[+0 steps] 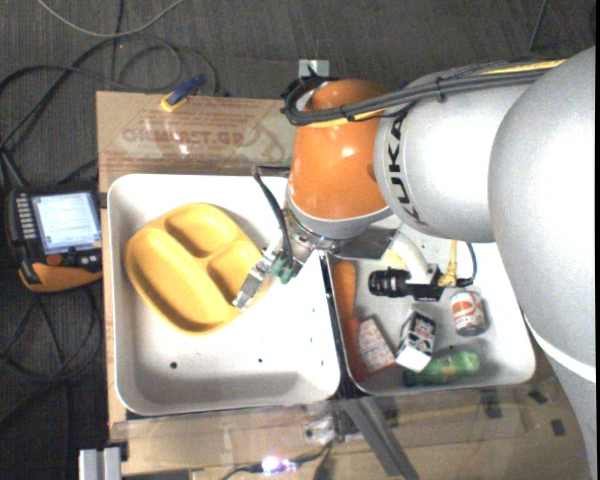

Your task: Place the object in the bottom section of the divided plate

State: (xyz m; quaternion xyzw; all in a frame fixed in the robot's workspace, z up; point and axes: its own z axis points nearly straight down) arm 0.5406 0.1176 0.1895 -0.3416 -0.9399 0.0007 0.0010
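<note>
My arm reaches in from the right, my pincer [263, 276] low over the left bin [220, 373] at the right edge of the yellow divided plate [190, 265]. Whether it grips anything I cannot tell. The right bin [515, 363] holds a green bottle [442, 367], a small can [467, 312] and cartons, any of which may be the object. Cardboard [195, 140] lies behind the bins.

My grey arm [500, 158] wears an orange band [335, 163] above a yellow divided plastic plate [185, 268] in a white shallow bin [220, 378], beside a green bottle [442, 368].
</note>
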